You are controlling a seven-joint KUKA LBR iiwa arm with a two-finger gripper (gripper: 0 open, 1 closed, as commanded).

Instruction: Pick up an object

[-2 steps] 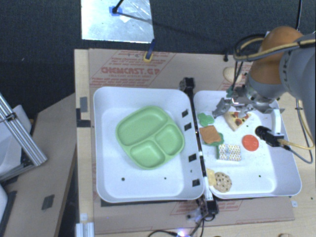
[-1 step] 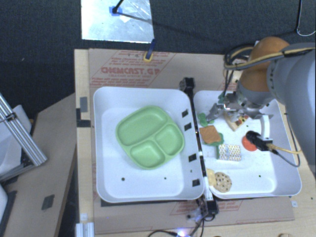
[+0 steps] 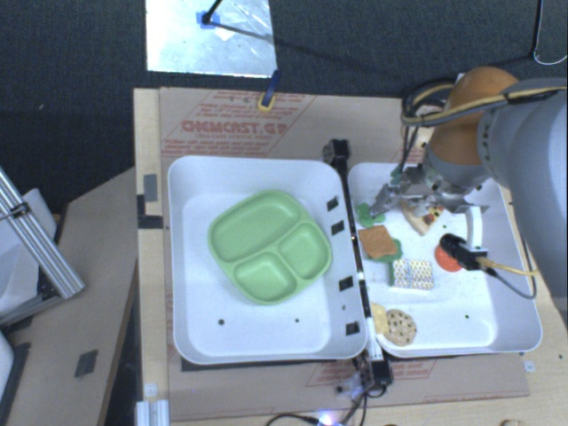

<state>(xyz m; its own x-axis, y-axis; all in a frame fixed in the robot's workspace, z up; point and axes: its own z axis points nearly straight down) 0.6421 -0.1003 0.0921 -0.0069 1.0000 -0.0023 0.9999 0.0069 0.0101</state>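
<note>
A brown cardboard sheet with red letters covers the bench. Two white bins sit on it, side by side and touching: the left bin and the right bin.

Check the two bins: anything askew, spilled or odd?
Nothing spilled or damaged. The green divided plate sits rotated at a slant in the left bin. In the right bin the toy food is loosely scattered: cookie by the front corner, toast and cracker near the divider. The claw hangs over the back.
</note>
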